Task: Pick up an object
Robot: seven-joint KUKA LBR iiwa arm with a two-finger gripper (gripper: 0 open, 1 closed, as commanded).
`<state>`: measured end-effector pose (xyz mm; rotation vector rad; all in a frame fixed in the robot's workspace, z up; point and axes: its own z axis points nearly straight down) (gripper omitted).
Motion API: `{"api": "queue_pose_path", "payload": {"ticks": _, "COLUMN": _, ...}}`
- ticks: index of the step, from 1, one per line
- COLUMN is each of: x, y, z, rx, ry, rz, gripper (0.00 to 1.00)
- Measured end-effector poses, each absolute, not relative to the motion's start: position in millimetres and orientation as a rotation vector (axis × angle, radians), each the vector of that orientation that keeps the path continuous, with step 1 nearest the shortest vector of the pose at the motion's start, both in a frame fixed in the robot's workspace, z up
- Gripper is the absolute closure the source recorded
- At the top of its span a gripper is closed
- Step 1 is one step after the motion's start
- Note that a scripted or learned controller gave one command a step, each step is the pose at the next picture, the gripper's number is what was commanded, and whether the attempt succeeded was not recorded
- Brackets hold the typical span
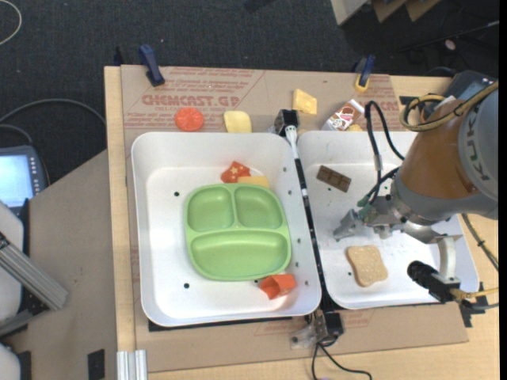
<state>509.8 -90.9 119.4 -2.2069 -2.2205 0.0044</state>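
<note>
Gripper (346, 226) looks spread apart and empty, lower right; could easily clip the toast (367, 264) edge and shove it away.

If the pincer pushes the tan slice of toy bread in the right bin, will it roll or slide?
The tan bread-shaped slice lies flat on the right white bin, so it would probably slide, not roll. It looks thin and low, so gripping its edges may be hard. It is likely light, judging by its small, toy-like look.
</note>
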Motion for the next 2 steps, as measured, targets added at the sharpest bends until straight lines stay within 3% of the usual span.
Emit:
{"api": "queue_pose_path", "payload": {"ticks": 1, "x": 477.1, "y": -101.3, "z": 82.7, "rx": -2.220, "ry": -2.216, "rz": 0.004, "gripper": 0.00}}
{"api": "queue_pose_path", "payload": {"ticks": 2, "x": 487.4, "y": -165.4, "z": 159.2, "rx": -2.235, "ry": -2.224, "rz": -0.002, "gripper": 0.00}}
